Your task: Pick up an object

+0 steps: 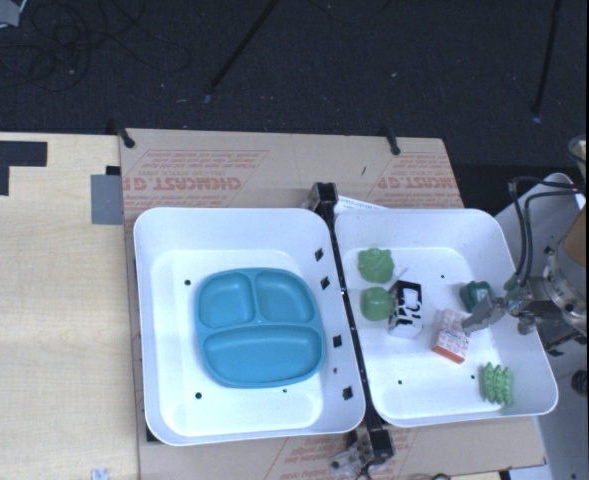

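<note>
gripper: your two-finger gripper (486, 308) is low over the right white bin (429, 236), near its right wall. can't tell if it's open or shut, too blurry tbh, and nothing visibly in it.
closest target: small flat red-and-white card packet (452, 337), lying on the bin floor just beside the gripper tip, mid-right of the bin.
packet handling: looks light, thin, prob a bit floppy. flat on the floor so hard to get under; I'd pinch it across the narrow width at an edge.
packet axis: long axis runs roughly from the bin's far side toward its near side, w/ a slight tilt.
other options: teal small rounded object (475, 293) touching or nearly touching the gripper, can't tell which. pale green bumpy toy (495, 383) at the near right corner, long axis roughly far-to-near, looks soft and grippy, easy squeeze across the short side.
middle stuff: two green lumpy blobs (376, 284) plus a white cup w/ black marks (406, 308), near the divider edge. cup prob stiff and slippery.
left bin: left white bin (164, 268) has a blue sectioned plastic plate (259, 326); too wide for you imo.
</note>
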Robot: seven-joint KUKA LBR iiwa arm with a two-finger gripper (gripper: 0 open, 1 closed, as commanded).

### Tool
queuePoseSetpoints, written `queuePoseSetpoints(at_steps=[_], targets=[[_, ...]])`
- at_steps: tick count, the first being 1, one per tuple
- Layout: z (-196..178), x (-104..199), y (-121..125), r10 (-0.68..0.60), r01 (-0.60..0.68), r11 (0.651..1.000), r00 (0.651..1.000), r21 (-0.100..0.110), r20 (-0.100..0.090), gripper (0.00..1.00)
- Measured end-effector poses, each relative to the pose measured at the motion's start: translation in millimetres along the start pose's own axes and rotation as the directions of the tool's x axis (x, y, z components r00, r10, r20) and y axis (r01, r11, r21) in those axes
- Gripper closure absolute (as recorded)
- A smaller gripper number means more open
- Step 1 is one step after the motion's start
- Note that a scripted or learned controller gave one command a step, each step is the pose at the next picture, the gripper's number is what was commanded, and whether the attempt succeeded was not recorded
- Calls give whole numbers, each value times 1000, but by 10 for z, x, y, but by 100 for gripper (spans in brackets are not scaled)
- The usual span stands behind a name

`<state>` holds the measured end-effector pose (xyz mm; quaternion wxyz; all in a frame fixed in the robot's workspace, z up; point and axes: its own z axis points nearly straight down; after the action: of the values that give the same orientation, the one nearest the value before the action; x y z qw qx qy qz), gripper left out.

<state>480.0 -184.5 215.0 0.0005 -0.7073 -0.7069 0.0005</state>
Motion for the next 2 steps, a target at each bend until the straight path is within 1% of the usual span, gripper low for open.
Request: queuePoseSetpoints(at_steps=[1,2], targets=[[-99,-7,1,-1,1,1000,1000,1,0,100],[-2644,743,-35,-6,6,1000,1000,-19,2,100]])
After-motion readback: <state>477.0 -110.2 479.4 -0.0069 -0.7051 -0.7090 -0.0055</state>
